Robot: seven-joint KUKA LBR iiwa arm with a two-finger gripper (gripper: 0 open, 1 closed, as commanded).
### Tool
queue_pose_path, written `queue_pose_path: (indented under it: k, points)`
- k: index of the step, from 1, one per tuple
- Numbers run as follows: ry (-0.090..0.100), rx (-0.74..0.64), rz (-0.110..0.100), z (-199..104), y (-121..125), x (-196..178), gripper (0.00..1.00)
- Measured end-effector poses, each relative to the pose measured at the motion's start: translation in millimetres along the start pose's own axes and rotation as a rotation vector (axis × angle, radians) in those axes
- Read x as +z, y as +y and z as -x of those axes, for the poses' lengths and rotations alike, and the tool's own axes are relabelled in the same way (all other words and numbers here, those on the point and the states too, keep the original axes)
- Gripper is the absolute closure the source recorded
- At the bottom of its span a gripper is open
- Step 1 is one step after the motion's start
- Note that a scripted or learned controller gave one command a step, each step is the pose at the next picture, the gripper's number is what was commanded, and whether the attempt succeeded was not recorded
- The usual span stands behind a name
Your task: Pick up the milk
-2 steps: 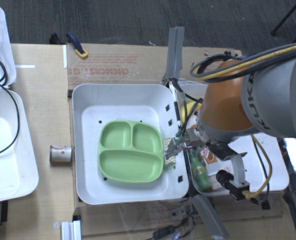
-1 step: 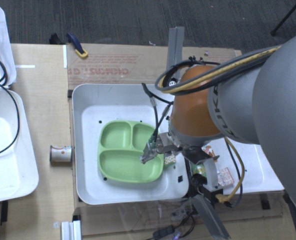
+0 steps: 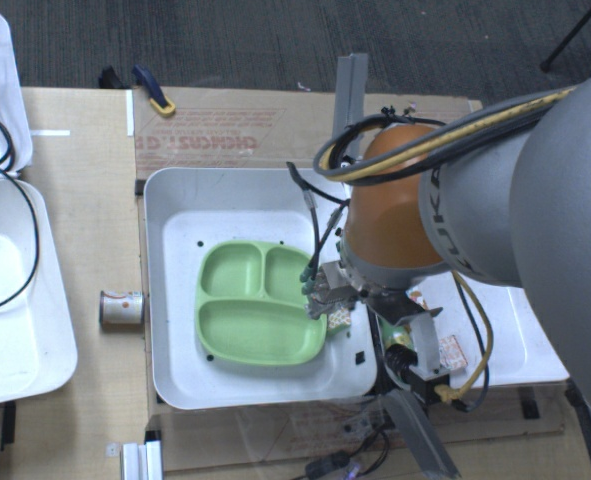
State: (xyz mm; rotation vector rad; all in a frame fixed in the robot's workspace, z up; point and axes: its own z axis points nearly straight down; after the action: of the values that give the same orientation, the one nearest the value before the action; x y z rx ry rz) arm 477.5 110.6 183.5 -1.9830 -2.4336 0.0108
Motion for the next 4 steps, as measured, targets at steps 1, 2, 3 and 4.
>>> queue_pose_path:
  k: [1, 2, 3, 4]
  points:
    - [0.000, -0.168, 0.004, -26.9, 5.3, -43.4, 1.00]
    - [-0.002, -0.168, 0.002, -25.6, 5.7, -51.2, 1.00]
    - [-0.001, -0.639, 0.006, -105.4, 21.6, -68.2, 1.00]
    - [-0.003, -0.639, 0.004, -104.3, 22.2, -76.2, 1.00]
